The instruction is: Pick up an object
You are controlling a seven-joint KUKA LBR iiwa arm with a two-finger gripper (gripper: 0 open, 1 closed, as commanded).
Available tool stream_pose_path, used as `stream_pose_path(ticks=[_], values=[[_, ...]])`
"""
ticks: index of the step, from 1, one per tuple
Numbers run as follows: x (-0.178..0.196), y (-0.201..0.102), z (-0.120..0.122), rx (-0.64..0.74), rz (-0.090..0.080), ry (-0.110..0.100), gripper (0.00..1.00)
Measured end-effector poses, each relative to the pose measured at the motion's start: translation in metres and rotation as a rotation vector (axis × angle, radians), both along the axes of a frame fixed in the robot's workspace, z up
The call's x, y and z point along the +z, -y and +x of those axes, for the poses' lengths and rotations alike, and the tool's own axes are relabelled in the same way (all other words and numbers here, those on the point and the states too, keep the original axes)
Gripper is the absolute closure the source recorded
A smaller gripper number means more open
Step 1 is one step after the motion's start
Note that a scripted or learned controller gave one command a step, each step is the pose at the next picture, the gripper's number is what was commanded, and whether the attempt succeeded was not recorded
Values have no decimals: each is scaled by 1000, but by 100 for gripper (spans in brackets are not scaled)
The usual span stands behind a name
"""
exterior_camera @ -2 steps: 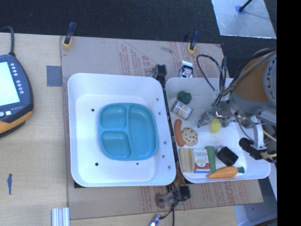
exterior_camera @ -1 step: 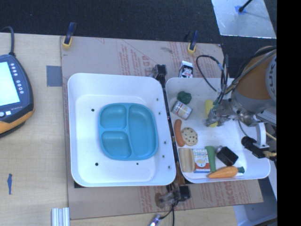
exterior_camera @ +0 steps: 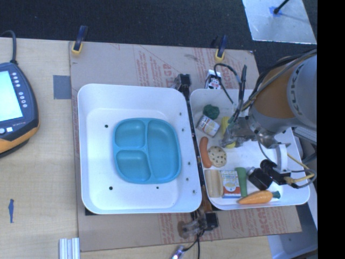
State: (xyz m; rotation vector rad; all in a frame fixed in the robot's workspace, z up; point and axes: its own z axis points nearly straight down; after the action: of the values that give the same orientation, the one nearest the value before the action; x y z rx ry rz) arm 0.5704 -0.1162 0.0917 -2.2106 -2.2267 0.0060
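My gripper (exterior_camera: 231,135) hangs low over the right bin (exterior_camera: 299,198), in its upper middle part. Just left of it lies a small tin (exterior_camera: 207,125), with a dark green toy (exterior_camera: 211,111) beyond that. A yellow piece (exterior_camera: 225,126) shows right at the gripper's left side; whether it is gripped is hidden. Below the gripper sit a round speckled cookie (exterior_camera: 218,156) and a red sausage (exterior_camera: 204,151). Along the front wall lie a tan wafer block (exterior_camera: 213,183), a small carton (exterior_camera: 230,183), a green cucumber (exterior_camera: 242,180) and an orange carrot (exterior_camera: 256,198).
The left bin (exterior_camera: 91,193) holds a blue divided plate (exterior_camera: 147,150). A teach pendant (exterior_camera: 13,107) rests on the bench at far left. Clamps (exterior_camera: 78,41) pin the cardboard at the back edge. Cables (exterior_camera: 229,77) run behind the right bin.
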Motion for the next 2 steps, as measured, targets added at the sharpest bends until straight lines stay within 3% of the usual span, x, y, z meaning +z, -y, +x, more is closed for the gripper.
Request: stream_pose_path(ticks=[1,2], values=[[17,0,-58,-1,0,2,100],[34,20,-94,-1,0,2,100]])
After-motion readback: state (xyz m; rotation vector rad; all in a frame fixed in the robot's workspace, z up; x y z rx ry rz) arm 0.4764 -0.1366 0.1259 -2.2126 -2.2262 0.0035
